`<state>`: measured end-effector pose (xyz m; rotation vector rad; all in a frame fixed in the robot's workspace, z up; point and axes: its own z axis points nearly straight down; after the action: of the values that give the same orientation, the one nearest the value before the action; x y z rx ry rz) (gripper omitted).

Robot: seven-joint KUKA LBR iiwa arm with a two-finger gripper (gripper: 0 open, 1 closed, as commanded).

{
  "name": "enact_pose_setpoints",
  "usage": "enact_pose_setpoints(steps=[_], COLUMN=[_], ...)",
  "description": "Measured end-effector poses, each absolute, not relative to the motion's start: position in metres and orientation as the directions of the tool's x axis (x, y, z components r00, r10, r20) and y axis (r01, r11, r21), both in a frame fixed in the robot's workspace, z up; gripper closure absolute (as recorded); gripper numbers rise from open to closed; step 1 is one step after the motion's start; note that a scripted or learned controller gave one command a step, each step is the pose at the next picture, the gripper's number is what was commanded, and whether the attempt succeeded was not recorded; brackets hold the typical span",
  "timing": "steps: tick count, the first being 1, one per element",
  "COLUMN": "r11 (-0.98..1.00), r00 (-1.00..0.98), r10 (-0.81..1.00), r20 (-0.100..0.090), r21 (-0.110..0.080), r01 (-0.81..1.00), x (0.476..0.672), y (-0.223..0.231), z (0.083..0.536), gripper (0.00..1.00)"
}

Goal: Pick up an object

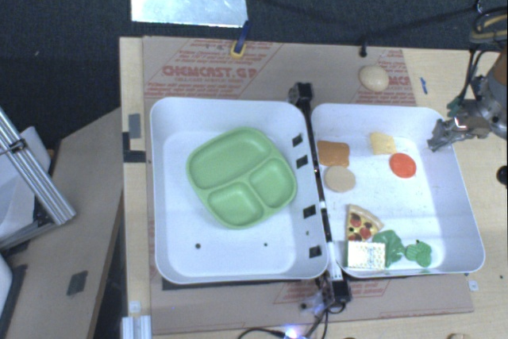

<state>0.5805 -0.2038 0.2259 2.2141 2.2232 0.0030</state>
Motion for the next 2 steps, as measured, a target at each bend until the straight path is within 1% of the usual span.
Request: enact_pose_setpoints(steps=[1, 2], r11=[0.011, 0.009], r00=[-0.011, -0.009], r10=[1.000, 1.000], r20=[0.002, 0.001], r21=[0.004, 0.002], r01=[1.000, 1.000], x=[0.589, 0.599], y=[-0.144, -0.097], z=[0.234, 0.235], gripper=[1.00, 1.00])
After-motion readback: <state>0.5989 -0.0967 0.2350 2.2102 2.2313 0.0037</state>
